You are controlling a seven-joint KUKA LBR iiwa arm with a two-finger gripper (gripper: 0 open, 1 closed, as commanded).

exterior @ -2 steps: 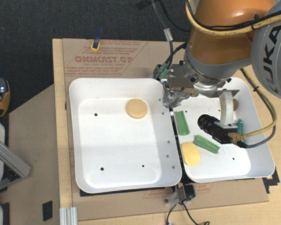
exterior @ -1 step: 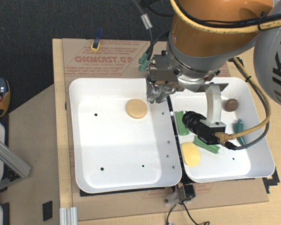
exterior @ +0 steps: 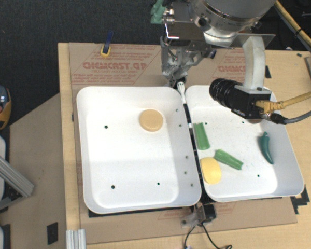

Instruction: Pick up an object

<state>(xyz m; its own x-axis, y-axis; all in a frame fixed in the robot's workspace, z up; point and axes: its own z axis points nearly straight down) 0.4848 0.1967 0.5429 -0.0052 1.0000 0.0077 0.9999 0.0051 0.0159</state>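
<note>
Yellow piece [exterior: 211,170] low in right bin [exterior: 287,162]; gripper [exterior: 176,75] well apart at far rim, grip state unclear.

Red print on brown cardboard sheet [exterior: 119,61] under the bins: "CHEMCAST GP" reads left of the arm, last letters a bit unsure. Same red print repeats on the right part of the sheet near the arm, partly covered, only fragments legible. Smaller red line under each too small to read. No other text readable
</note>
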